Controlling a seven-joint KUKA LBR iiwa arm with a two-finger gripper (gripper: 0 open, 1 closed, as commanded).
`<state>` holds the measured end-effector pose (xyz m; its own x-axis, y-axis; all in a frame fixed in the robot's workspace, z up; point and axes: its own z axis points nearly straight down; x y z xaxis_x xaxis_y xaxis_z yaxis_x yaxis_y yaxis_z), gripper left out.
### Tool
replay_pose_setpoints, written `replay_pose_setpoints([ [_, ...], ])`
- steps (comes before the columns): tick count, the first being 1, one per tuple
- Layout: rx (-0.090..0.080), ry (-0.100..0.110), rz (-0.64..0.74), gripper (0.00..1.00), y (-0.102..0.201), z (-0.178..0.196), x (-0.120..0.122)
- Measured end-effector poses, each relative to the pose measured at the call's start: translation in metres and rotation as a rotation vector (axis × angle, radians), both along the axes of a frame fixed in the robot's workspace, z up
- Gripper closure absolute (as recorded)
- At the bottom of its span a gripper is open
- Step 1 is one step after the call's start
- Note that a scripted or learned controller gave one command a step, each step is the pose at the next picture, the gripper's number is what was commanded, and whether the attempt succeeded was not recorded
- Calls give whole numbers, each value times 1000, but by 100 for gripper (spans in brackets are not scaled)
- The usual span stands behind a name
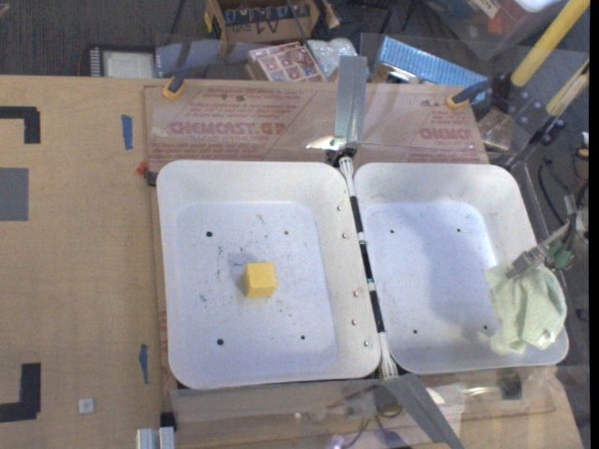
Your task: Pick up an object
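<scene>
Going for a pick at the right bin's far edge

I'm watching the gripper (524,265) hang at the right bin's (421,195) right rim, touching the pale green cloth (529,311); I cannot tell how it's set or whether it has any cloth. I'm wanting it centred over the bunched fabric. The yellow block (261,280) is sitting mid left bin (187,195).
</scene>
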<state>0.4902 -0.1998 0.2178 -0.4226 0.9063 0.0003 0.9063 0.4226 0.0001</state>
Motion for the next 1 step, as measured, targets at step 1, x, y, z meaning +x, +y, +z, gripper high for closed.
replay_pose_setpoints([
  [1, 0, 0, -26, 100, -24, -16, -11],
])
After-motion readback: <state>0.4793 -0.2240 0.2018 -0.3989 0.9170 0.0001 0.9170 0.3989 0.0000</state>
